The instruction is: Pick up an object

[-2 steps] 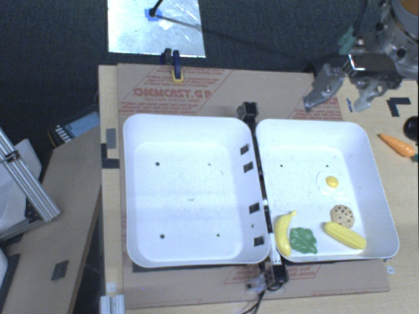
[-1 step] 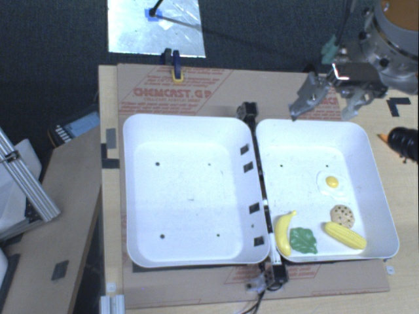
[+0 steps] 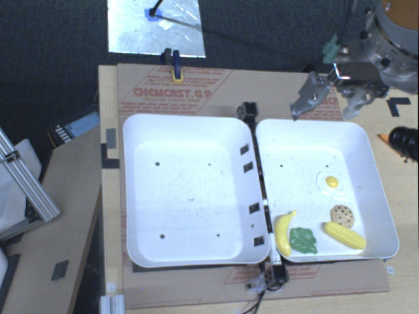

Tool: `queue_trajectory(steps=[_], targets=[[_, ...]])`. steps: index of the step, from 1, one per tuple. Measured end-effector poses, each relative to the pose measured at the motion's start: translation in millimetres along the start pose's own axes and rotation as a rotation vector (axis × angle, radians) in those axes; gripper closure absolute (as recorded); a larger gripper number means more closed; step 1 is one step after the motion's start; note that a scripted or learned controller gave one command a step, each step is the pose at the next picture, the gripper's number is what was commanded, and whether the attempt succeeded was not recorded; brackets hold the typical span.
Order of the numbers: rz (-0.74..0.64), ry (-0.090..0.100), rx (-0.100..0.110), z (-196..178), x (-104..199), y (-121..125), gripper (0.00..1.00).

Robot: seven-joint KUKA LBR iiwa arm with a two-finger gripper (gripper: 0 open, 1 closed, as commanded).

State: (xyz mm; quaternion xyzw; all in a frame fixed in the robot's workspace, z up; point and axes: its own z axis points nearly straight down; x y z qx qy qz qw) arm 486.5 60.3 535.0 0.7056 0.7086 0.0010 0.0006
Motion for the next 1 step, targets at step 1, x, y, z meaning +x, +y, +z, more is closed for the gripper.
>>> queue_trajectory(steps=[1], targets=[[0.000,0.000,0.000,0.0,0.0,0.0,0.00]])
